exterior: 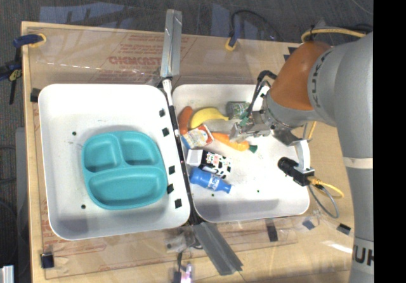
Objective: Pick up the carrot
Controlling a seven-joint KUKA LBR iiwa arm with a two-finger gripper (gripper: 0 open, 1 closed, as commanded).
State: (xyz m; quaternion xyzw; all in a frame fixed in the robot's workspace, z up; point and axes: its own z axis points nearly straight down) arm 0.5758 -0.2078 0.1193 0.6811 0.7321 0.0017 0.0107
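1. Carrot (229, 142) is lying in the right bin (279, 196), beside the banana (208, 115) and carton (198, 138).
2. Gripper (246, 128) is hovering at the carrot's green end; its finger opening cannot be told.
3. Lifting is not yet showing; grasp and raise are seemingly remaining.

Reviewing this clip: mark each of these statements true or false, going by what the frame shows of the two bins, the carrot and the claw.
1. The teal tray lies in the left bin. True.
2. The carrot lies in the left bin. False: it lies in the right bin.
3. The claw is over the right bin, close to the carrot. True.
4. The banana sits on the teal tray. False: it lies in the right bin, near its back wall.
5. The blue bottle lies on its side in the right bin. True.
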